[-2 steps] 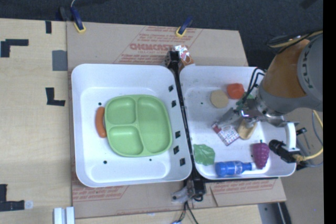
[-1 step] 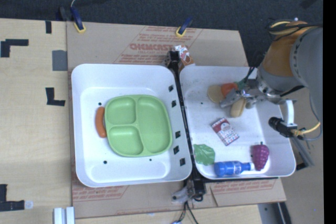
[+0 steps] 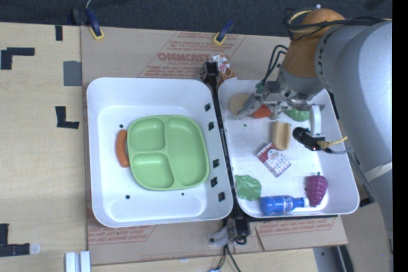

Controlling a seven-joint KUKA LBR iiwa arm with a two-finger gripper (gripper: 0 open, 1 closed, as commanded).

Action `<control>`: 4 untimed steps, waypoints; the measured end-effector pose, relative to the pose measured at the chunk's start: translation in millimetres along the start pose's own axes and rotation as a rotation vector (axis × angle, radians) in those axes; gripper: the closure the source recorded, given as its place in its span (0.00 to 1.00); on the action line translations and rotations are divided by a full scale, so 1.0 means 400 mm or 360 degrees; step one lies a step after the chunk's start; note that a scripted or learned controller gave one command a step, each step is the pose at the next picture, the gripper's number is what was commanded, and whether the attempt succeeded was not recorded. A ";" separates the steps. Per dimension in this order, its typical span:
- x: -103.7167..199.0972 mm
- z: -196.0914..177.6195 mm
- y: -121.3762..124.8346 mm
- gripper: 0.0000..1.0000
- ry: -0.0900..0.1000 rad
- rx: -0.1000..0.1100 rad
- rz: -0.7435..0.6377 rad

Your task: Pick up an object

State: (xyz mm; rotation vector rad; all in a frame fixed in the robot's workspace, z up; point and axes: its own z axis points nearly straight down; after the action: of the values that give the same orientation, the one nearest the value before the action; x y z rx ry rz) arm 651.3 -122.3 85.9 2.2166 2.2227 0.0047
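The arm (image 3: 357,73) reaches in from the right and has its gripper (image 3: 266,102) low over the far left corner of the right bin (image 3: 347,197), so the step in hand looks like the descent or closing on a pick, not yet a lift. The likeliest target is the small orange piece (image 3: 261,113), which lies just under the gripper, touching or nearly touching a tan round piece (image 3: 239,104) to its left. Whether the gripper is released or clenched cannot be told here, as its metal parts blur together, and nothing can be seen held in it. The orange piece is small, low and rounded, carrot-coloured, partly hidden by the gripper. Next, the move would call for a firm close on that piece alone and a straight lift clear of the bin wall; the tan piece beside it could be nudged or caught too. Other things lie in the same bin: a tan cylinder (image 3: 280,135) near the middle, a red-and-white packet (image 3: 274,160) nearer, a green leaf (image 3: 248,187), a blue bottle (image 3: 280,204) along the near edge, purple grapes (image 3: 316,188) and a pale green piece (image 3: 297,114) right of the gripper. The left bin (image 3: 102,137) holds a green tray (image 3: 169,152) with an orange sausage (image 3: 121,147) at its left side.
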 end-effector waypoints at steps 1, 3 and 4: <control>0.031 0.002 0.044 0.00 -0.0002 0.0003 0.0001; 0.062 0.003 0.039 0.00 -0.0002 0.0006 0.0002; 0.068 0.001 0.008 0.00 -0.0004 0.0004 0.0004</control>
State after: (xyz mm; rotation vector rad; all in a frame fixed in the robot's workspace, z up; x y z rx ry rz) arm 654.3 -95.0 85.4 2.2193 2.2201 -0.0008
